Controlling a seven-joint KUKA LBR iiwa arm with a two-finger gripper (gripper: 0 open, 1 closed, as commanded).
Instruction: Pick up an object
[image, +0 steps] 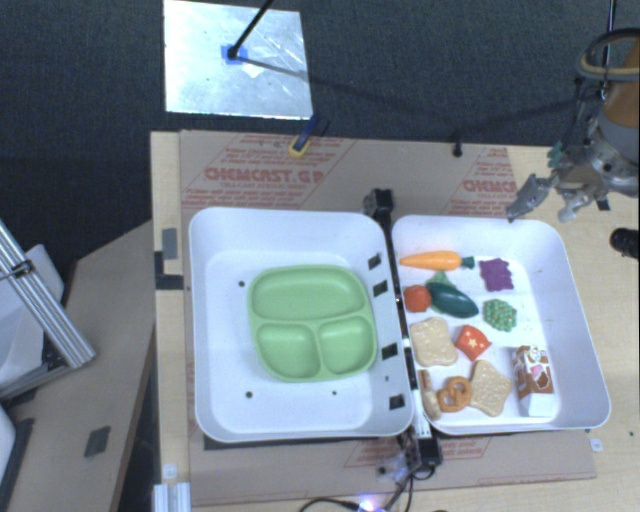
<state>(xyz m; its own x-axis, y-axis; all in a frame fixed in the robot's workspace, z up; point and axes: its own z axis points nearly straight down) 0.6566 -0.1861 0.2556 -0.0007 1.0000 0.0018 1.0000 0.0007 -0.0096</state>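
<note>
The right bin (570, 290) holds several toy foods: an orange carrot (436, 261), a red tomato (417, 297), a dark green vegetable (453, 299), purple grapes (495, 273), a green broccoli piece (500, 315), a red-orange piece (472, 342), two bread slices (433, 341) (490, 388), a pretzel (453, 394) and a brown-and-white carton (533, 378). My gripper (549, 200) hangs open above the bin's far right corner, with nothing between its fingers.
The left bin (215, 330) bears a green divided plate (307, 322). A black divider with clips (390, 300) runs between the bins. A shiny metal sheet (238, 60) lies on the floor behind the bench. A metal frame (40, 310) stands at the left.
</note>
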